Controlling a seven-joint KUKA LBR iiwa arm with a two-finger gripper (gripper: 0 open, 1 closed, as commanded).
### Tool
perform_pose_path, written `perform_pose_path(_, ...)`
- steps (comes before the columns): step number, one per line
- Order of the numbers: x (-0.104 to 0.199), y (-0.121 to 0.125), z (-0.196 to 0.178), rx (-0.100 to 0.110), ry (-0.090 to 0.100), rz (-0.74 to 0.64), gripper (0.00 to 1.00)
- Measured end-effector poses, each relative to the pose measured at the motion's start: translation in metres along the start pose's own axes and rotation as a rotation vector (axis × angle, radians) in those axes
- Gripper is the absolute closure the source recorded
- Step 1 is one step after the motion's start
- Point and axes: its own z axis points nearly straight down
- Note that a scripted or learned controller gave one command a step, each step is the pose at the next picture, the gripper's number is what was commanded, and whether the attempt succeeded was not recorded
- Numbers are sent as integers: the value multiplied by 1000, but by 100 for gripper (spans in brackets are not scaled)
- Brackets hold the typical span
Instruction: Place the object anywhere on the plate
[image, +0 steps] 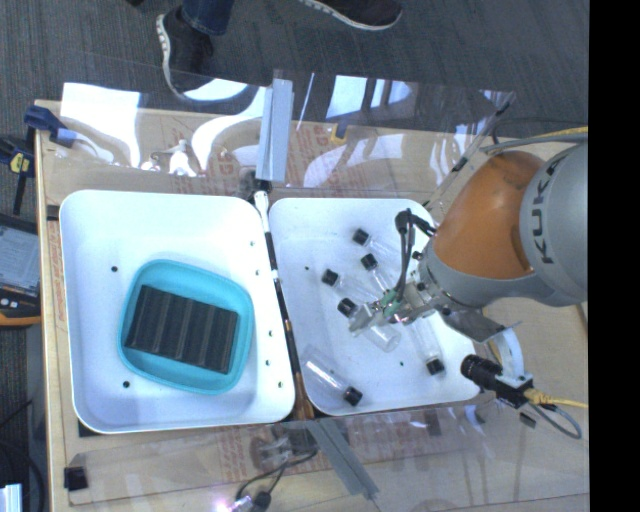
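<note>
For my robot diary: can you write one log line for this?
arm: over right bin | tool: low among vials | plate: left bin, no vial

Left bin (90, 230): teal plate (186, 326), dark ridged insert, sits centre. Right bin (300, 225): clear black-capped vials scattered. My gripper (368, 315) low at bin centre, over one vial (385, 335). Others at 11, 5 (430, 352), 7 (332, 382).
</note>
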Motion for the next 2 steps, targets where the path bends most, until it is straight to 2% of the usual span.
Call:
perform_pose_path(1, 54, 39, 18, 5, 3, -73, 100)
perform_pose_path(2, 140, 82, 17, 1, 1, -147, 100)
